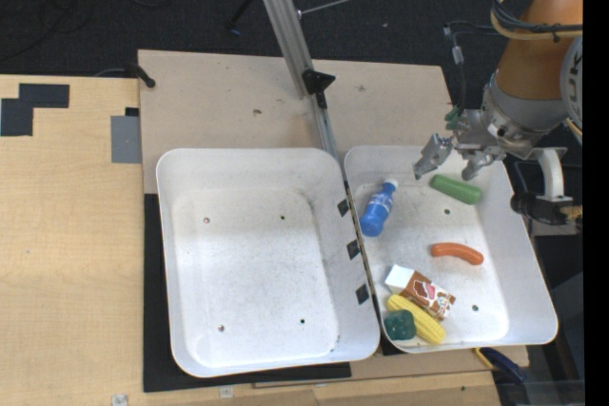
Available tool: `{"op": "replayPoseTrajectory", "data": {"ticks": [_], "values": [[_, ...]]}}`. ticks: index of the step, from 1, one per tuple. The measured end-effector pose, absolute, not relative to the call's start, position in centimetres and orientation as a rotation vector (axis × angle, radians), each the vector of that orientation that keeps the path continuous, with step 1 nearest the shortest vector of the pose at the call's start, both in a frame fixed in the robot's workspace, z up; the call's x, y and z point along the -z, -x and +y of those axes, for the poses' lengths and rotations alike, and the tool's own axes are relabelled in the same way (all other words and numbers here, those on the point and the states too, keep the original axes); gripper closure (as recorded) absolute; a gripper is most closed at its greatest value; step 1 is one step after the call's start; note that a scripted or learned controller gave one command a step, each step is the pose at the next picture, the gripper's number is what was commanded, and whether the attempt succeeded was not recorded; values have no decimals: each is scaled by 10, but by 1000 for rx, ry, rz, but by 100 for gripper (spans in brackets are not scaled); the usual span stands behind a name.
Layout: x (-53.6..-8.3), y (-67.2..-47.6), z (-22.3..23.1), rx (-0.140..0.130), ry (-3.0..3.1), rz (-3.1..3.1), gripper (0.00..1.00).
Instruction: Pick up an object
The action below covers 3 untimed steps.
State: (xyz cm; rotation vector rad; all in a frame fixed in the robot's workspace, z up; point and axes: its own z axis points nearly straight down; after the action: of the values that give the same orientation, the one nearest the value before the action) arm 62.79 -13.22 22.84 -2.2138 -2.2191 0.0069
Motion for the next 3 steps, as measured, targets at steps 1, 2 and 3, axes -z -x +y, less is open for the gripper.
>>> {"op": "replayPoseTrajectory", "data": {"ticks": [1, 2, 3], "values": [[-181, -627, -125, -7, 2214, -2220, 0], [-125, -623, -117, -1, 2222, -2218, 0], [-139, -624, -119, 2, 2229, -2216, 100]]}}
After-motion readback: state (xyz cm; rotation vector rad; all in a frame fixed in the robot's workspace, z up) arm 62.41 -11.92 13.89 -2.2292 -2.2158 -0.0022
